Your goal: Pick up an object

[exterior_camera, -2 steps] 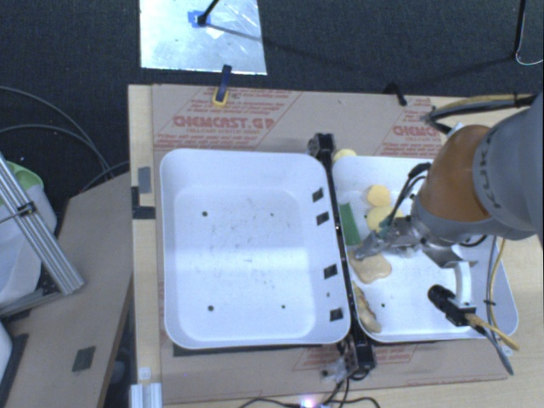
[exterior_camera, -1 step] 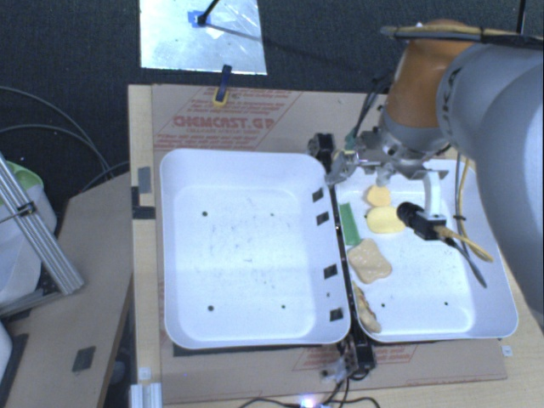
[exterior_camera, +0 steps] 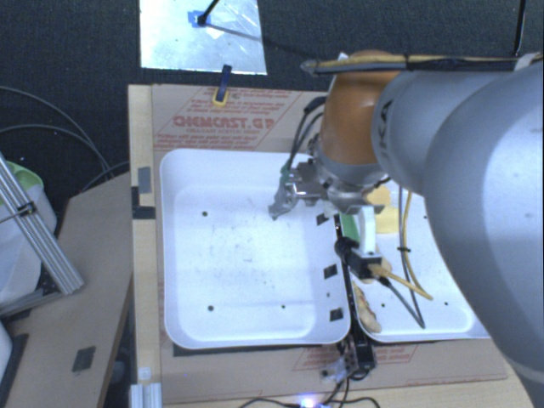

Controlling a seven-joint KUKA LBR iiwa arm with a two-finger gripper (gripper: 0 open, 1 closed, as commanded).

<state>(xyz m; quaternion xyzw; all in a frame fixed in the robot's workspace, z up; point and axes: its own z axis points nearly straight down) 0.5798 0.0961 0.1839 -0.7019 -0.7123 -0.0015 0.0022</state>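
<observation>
White bins, 2, side by side on 1 sheet of brown cardboard (exterior_camera: 225, 121) w/ red print. On the view's left, the left bin (exterior_camera: 229, 262) has a pale floor w/ a few dark specks. Beside it, the right bin (exterior_camera: 438, 313) is largely covered by the arm. 2 objs show in it: 1 yellow piece (exterior_camera: 384, 202) toward its far end, just beside the wrist, and 1 tan lumpy piece (exterior_camera: 368, 311) at its near corner, close to the wall btwn the bins. The 2 lie well apart, and both are apart from the gripper.

1 grey arm (exterior_camera: 459, 143) reaches in from the view's right, bulky, crossing over the right bin. Its orange band (exterior_camera: 353, 117) sits above the wrist, approx over the divide btwn the bins. 1 gripper (exterior_camera: 279, 206) juts leftward + down from the wrist, tilted, over the far-right part of the left bin. Can't tell if it's wide or narrow, nor whether it touches the floor.

Beyond the bins: 1 silvery sheet (exterior_camera: 200, 19) and 1 small blue-and-yellow item (exterior_camera: 223, 85) at the cardboard's far edge
</observation>
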